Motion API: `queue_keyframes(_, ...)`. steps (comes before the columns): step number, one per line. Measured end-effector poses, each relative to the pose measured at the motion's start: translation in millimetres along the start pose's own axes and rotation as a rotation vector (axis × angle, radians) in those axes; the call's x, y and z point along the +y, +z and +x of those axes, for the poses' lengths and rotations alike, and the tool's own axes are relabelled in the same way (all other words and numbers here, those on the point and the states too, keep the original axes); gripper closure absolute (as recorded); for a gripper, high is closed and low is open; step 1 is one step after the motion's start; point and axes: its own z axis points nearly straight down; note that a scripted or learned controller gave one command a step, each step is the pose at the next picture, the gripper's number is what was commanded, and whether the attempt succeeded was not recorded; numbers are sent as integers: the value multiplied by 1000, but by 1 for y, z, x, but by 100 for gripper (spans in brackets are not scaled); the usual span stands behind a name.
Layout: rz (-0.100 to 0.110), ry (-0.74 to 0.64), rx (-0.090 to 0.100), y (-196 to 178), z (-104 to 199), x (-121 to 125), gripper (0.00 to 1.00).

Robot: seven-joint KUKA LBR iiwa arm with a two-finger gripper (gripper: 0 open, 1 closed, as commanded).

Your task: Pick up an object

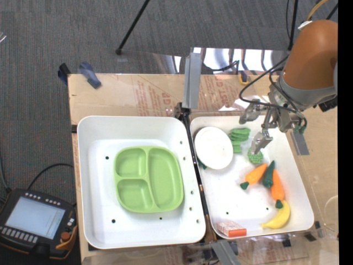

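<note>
Two carrots (265,178), one banana (278,217), one white plate (214,147), one green tray (148,179)

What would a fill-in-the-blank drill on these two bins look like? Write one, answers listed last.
1. The green divided tray lies in the ____ bin as the camera sees it.
2. The white plate shares its bin with two toy carrots and a yellow ____.
3. The green tray has ____ compartments.
4. The pincer hangs over the ____ bin.

Answers: left; banana; three; right
</note>
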Motion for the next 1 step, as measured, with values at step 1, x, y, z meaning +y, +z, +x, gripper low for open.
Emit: queue_keyframes(1, -1, 233, 5, 142, 65, -33, 0)
